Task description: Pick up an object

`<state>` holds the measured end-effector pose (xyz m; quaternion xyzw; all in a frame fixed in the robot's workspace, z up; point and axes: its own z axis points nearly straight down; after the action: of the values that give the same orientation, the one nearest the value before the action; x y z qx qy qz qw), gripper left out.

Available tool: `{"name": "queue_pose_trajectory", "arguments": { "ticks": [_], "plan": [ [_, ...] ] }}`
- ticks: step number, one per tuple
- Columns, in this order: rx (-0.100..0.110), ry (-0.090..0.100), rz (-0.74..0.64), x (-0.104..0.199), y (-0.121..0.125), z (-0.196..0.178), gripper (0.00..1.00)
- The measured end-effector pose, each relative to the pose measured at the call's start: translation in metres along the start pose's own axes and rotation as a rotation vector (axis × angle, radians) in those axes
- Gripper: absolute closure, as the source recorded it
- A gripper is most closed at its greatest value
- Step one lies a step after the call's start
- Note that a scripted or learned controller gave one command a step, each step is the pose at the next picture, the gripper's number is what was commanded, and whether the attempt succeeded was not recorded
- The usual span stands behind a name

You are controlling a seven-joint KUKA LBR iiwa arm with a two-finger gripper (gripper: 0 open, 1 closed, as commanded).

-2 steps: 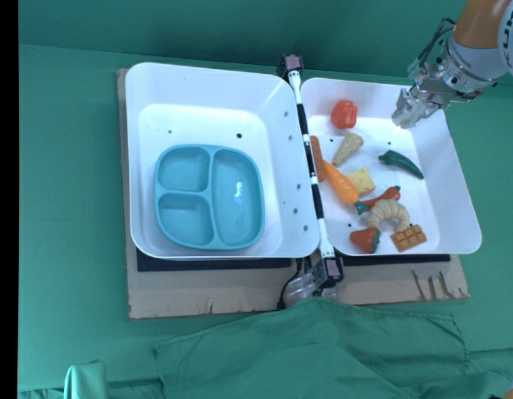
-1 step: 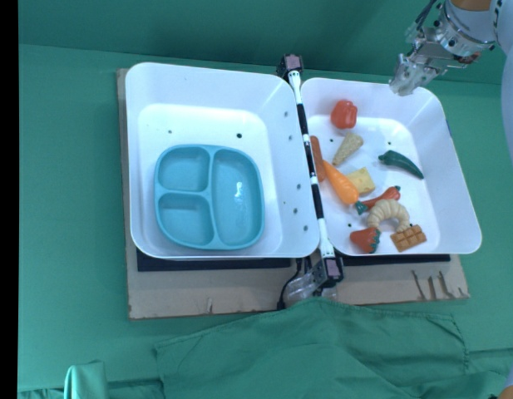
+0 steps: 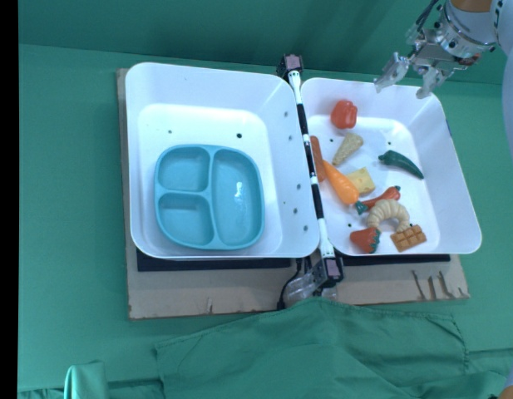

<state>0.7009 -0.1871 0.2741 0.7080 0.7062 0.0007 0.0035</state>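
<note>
Nothing is lifted yet: the end effector (image 3: pixel 412 75) hangs spread and bare, the red plastic pepper (image 3: pixel 343 114) lying nearest below it.

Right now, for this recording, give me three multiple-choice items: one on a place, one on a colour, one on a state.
1. Where does the divided plate lie?
A. In the left bin
B. In the right bin among the toy foods
C. On the green cloth in front of the bins

2. What colour is the pepper at the right bin's right side?
A. Yellow
B. Dark green
C. Blue

3. What is the state of the end effector?
A. Shut on the carrot
B. Open, holding nothing, above the right bin's far edge
C. Pressed flat onto the plate

Answers:
1 A, the light blue plate sits alone in the left bin.
2 B, its curved body is dark green.
3 B, its fingers are spread with nothing between them.
</note>
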Motion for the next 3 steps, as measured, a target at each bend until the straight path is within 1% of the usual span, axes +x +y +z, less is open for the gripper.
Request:
{"name": "queue_pose_trajectory", "arguments": {
  "ticks": [1, 2, 3],
  "plan": [
    [-0.008, -0.004, 0.002, -0.001, 0.001, -0.015, 1.00],
    [-0.007, -0.005, 0.002, -0.001, 0.001, -0.014, 0.00],
    [0.004, 0.001, 0.001, 0.000, -0.009, 0.004, 0.00]
  ]
}}
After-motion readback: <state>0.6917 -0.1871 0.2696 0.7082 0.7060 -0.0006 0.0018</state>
